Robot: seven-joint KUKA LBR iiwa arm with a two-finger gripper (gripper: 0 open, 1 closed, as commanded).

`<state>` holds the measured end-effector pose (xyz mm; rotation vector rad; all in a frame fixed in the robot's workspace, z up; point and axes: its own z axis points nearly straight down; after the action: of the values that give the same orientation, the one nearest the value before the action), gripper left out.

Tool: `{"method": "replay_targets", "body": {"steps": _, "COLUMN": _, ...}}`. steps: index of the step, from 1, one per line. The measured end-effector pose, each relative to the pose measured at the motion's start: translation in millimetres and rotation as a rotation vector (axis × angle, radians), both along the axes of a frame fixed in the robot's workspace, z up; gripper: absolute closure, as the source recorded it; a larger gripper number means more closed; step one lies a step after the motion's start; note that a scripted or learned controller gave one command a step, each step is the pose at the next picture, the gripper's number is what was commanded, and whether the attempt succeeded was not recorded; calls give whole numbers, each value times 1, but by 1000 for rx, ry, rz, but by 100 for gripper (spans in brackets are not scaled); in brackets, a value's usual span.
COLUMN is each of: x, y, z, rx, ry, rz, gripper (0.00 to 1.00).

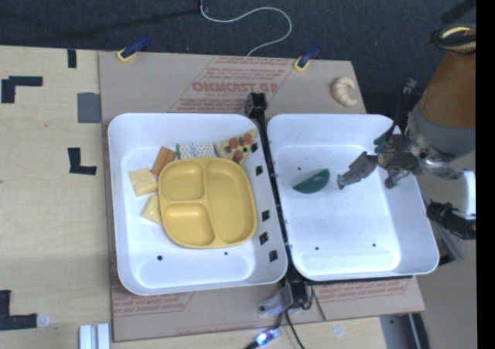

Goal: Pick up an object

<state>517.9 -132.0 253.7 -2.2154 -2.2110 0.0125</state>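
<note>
- Your gripper (371, 169) is over the right bin (402, 258), toward its right wall, with the arm (452, 104) reaching in from the right.
- You can see the two fingers (352, 171) spread apart with nothing between them; one dark prong points left toward the bin's middle, the other sits nearer the wrist.
- The likeliest thing for you to pick is the green piece (312, 181), lying flat on the right bin's floor in its upper left part, just left of the nearer fingertip and apart from it.
- Nothing is lifted yet: the green piece rests on the bin floor, so judge the task as at the approach stage, with the grasp and the lift both left to do.
- The left bin (124, 185) holds a yellow tray (207, 202) with three compartments, and small flat pieces (155, 169) tucked along its upper and left sides; all of that sits well apart from your gripper.
- A pale lump (345, 90) lies on the desk (46, 208) beyond the right bin, outside both bins.
- Expect the next move to call for shifting left over the green piece and lowering before closing; its low, flat shape could let it slip.
</note>
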Motion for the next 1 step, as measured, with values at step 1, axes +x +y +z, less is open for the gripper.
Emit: {"method": "replay_targets", "body": {"steps": 1, "x": 2, "y": 0, "z": 6, "rx": -2, "ry": -12, "rz": 3, "gripper": 0}}
